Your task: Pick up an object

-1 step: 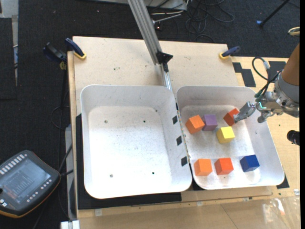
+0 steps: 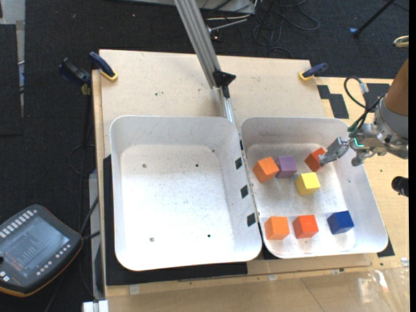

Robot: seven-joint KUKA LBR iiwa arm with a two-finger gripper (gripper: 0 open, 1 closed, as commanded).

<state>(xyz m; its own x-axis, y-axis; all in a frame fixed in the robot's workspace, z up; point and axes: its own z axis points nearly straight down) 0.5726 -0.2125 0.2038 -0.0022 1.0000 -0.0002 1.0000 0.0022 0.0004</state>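
Note:
The right bin [image 2: 364,194] holds several small blocks. An orange block [image 2: 266,168] and a purple block [image 2: 286,166] sit side by side near its middle, with a yellow block [image 2: 307,183] just to their right. Along the front lie an orange block [image 2: 277,227], a red block [image 2: 305,225] and a blue block [image 2: 340,222]. Another red block [image 2: 314,158] sits toward the bin's far right. My gripper [image 2: 333,153] reaches in from the right and its tip is right beside this red block, low over the bin. Whether it touches the block is unclear.
The left bin [image 2: 123,174] stands beside the right one, sharing a middle wall. A slanted metal pole [image 2: 198,31] rises from the back of the bench. A teach pendant [image 2: 32,249] lies at the lower left, off the bench.

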